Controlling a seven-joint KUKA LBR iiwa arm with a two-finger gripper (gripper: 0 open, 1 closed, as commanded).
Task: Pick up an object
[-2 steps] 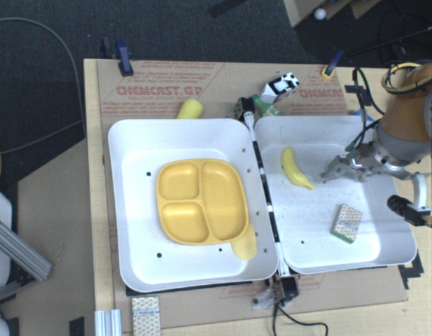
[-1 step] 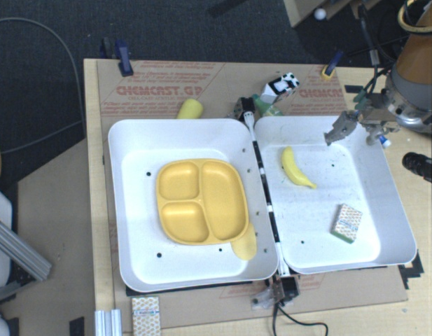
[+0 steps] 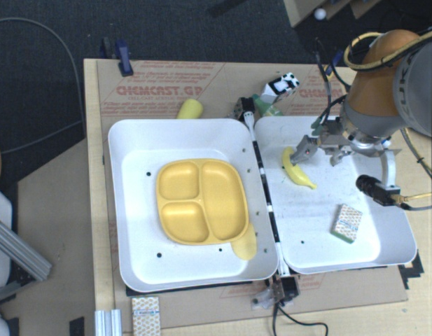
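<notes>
Even, fairly bright overhead light, soft and diffuse. White bins [image 3: 131,187] near blown out, surface detail washed away left of gripper [image 3: 321,151]. Shadows short, soft: faint one just under gripper, another beneath yellow tray [image 3: 200,201] far left of it. Dull sheen on orange band [image 3: 384,58] above gripper. Dark floor [image 3: 47,19] beyond bench underexposed, little detail. Overall sharpness modest; small print on cardboard [image 3: 159,89] soft, fine edges grainy. Slight softness toward frame corners; bench edges look straight.
</notes>
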